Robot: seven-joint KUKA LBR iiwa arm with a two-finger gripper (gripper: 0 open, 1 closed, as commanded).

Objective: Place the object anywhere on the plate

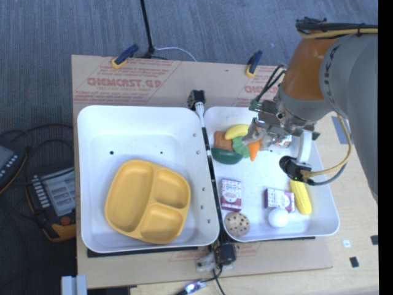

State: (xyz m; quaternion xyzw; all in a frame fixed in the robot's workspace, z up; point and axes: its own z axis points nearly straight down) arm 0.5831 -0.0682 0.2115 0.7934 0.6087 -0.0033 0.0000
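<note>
A yellow plate with three compartments lies in the left bin, and nothing rests on it. My gripper hangs low over the upper part of the right bin. It sits just above a cluster of toy foods: a yellow banana, an orange carrot, a green piece and a small orange piece. The carrot's top lies right under the gripper. The wrist hides whether anything is held.
Lower in the right bin lie two small cartons, a cookie, a white egg and a corn cob. The ridge where the two bins meet runs between them. Blue clamps hold the board.
</note>
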